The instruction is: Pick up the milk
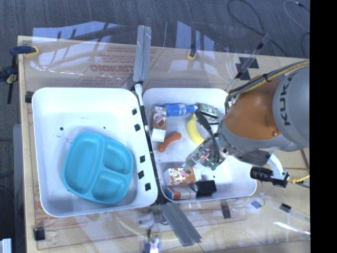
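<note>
The milk carton (181,175), white with brown and orange print, lies on its side in the front part of the right bin (237,186). My gripper (204,156) hangs low over the bin's middle, just up and right of the carton's right end. Whether it touches the carton I cannot tell. The grey arm with its orange band (253,117) covers the bin's right side.
A blue bottle (176,109), a small brown carton (159,118), a sausage (169,140) and a banana (194,132) lie behind the gripper. A black block (206,187) and a red can (179,194) sit by the milk. The left bin holds a blue divided plate (97,167).
</note>
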